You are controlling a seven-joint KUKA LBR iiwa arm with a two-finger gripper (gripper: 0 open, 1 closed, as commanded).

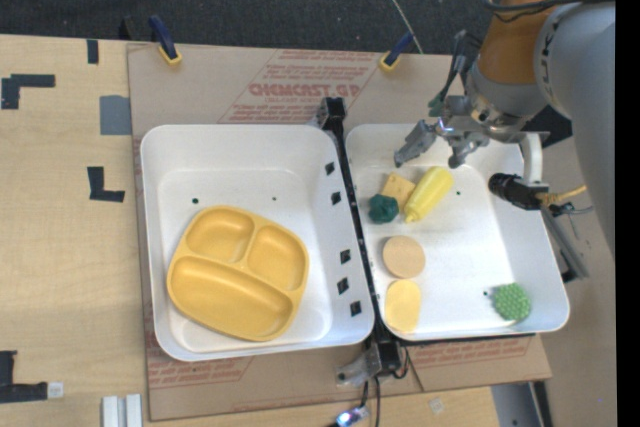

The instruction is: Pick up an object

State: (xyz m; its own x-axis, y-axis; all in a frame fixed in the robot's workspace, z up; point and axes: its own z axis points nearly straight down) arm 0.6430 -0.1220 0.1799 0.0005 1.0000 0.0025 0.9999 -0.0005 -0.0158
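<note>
Hovering above the far part of the right bin (pixel 520 260), gripper (pixel 437 152) with fingers spread apart, nothing between them. Poised near, but apart from, a yellow corn-like piece (pixel 427 192) lying tilted on the bin floor just below the fingertips. Judged as the likeliest target, though not certain.

Noted in the same bin: a small yellow block (pixel 398 186) touching or just beside the corn-like piece; a dark green lump (pixel 382 208) just beside the block; a tan disc (pixel 404 256) nearer the camera; a pale yellow oval (pixel 403 304) by the near rim; a bright green bumpy ball (pixel 511 301) well apart in the near right corner. All resting flat on the bin floor, none lifted.

Left bin (pixel 165 155) holding only a yellow divided tray (pixel 238 271), well apart from the arm.

Progress, by judgement: approach done or nearly so; no contact, no grasp, no lift. Left to do: lowering over the chosen piece, closing on it, raising it clear of the floor. Height of the fingertips above the bin hard to read from this slant.

Risk noted: block and green lump crowding the corn-like piece on its left, likely to be nudged or caught along with it. Rounded shape possibly prone to slipping.
</note>
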